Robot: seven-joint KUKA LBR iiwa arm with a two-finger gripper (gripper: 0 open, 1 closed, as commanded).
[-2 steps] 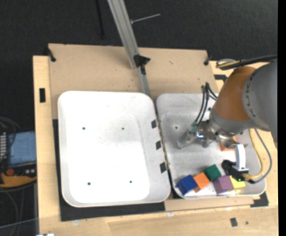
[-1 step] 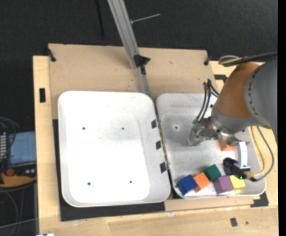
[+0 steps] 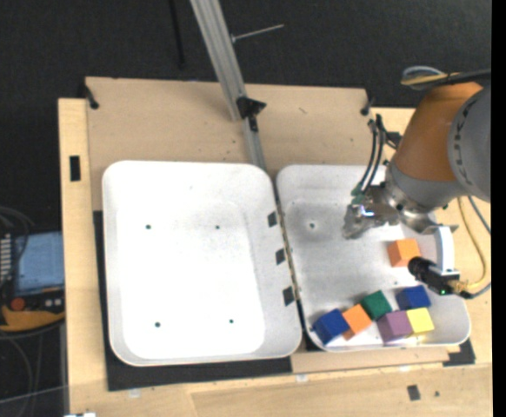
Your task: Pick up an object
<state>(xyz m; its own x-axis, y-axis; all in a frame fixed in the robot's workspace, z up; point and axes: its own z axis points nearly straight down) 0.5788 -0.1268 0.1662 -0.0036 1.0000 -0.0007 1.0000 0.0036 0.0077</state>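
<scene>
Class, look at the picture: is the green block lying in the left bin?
No. The green block lies in the right bin, among the other coloured blocks near its front edge.

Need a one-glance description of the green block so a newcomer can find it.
Look in the right bin, down at its near edge where a cluster of small blocks sits. The green block is in the cluster's back row, between the orange block and the purple block. It is the only green one.
</scene>
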